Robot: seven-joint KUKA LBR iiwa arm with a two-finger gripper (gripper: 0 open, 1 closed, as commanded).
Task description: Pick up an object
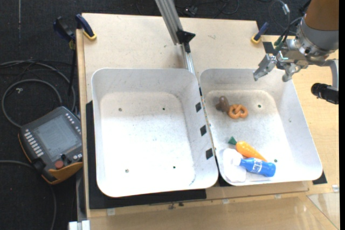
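Observation:
The right bin holds a small brown lump, a tan pretzel-shaped piece, an orange carrot toy with a green tip, a blue tube and a white piece. My gripper hangs above the bin's far right rim, well up and right of the pretzel piece. Its two fingers are spread apart, with nothing between them.
The left bin sits beside the right one. A slanted metal pole crosses the bench from the top to the divide between bins. Clamps sit at the bench's back corners. A teach pendant lies on the floor at left.

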